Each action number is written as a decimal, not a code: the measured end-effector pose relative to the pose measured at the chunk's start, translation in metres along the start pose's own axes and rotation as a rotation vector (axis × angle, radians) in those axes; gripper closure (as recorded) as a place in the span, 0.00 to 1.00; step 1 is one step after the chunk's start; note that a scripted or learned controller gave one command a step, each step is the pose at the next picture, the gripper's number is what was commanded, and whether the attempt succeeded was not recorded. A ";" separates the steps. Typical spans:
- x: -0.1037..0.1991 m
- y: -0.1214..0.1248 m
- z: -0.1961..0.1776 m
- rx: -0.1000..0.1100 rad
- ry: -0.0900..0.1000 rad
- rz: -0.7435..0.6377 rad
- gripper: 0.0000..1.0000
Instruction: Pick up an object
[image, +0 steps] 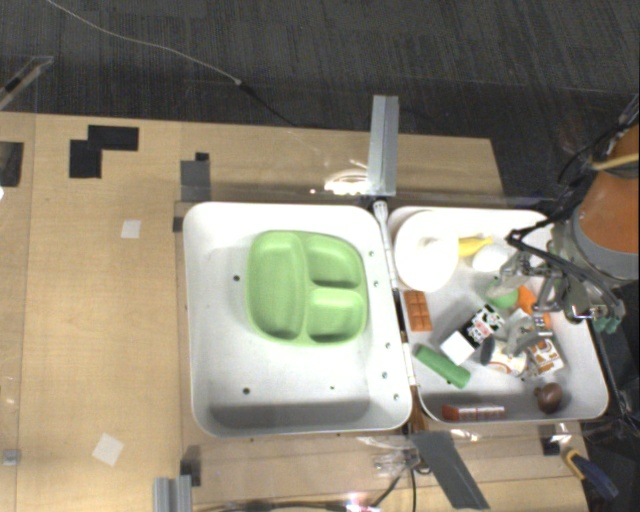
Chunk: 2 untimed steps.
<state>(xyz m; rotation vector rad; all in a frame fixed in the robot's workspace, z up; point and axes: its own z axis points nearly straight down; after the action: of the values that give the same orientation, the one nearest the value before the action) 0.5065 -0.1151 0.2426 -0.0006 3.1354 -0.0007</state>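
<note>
The right bin (590, 405) holds a jumble of small items. Among them are a white round dish (425, 260), a yellow piece (475, 243), a brown waffle-like bar (418, 311), a green cylinder (443, 365), a white block (457, 347), a black-and-white pack (485, 325), a small orange-and-white carton (543, 355), a brown ball (548, 398) and a reddish stick (473, 411). My gripper (527, 312) is down inside this bin, among the items at its right middle, just over an orange piece (526, 297). Nothing is visibly lifted.
The left bin (215, 400) holds a green divided tray (305, 287). A grey post (384, 145) stands behind the wall between the bins. The arm's orange band (610, 210) and dark cables (545, 250) hang over the right bin's far right corner.
</note>
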 end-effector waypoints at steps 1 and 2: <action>-0.026 -0.016 0.117 -0.002 0.007 -0.076 0.00; -0.022 -0.014 0.146 0.001 -0.005 -0.051 0.00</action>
<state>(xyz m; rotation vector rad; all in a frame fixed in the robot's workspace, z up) 0.5294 -0.1291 0.0970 -0.0801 3.1298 -0.0024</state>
